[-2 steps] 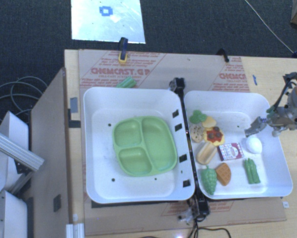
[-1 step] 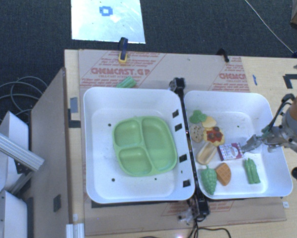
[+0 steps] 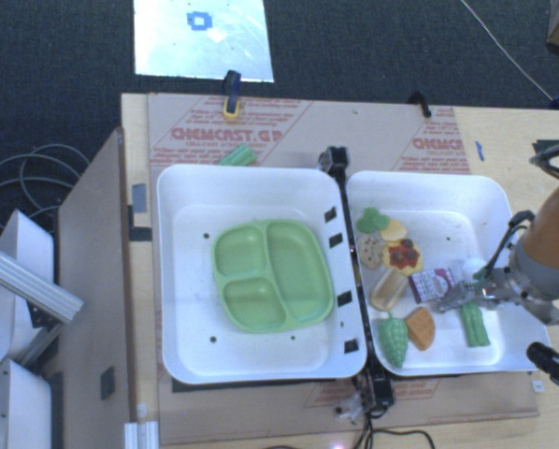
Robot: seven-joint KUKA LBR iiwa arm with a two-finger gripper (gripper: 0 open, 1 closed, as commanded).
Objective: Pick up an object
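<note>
Grey metal pincer (image 3: pixel 459 295) sits low in the right bin (image 3: pixel 490 193), among the toy foods near its front edge; whether it grips anything, I cannot tell. Crowded neighbours, the green piece (image 3: pixel 474 325) and purple packet (image 3: pixel 431 282), could foul a lift.

Small toy foods (image 3: pixel 403 255) lie clustered in right bin (image 3: pixel 485 195); green stick (image 3: pixel 473 325) just beside purple-white packet (image 3: pixel 429 283).
</note>
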